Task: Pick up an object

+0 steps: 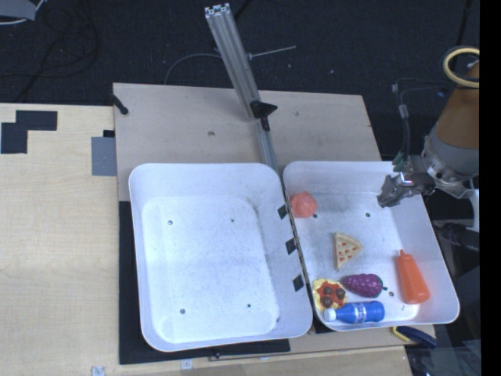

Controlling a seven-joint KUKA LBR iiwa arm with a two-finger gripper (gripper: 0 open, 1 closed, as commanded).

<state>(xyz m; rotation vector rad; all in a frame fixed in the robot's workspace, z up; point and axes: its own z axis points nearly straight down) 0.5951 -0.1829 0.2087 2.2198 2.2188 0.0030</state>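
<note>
Tan bench (196, 124) carries two white bins; left bin (156, 186) sits touching right bin (438, 308). Metal rail (235, 61) slants from the top toward the seam between the bins. Dark floor (352, 37) with cables behind.

Gripper (394, 189) over right bin (368, 180); toys inside.

A: What colours lay in the white right bin (407, 210)?
B: A pink ball (304, 204) at its left wall, a tan pizza slice (346, 249) with red dots, purple grapes (363, 284), an orange bottle (411, 277).
A: And the front rim?
B: A blue bottle (359, 312) with a white cap.
</note>
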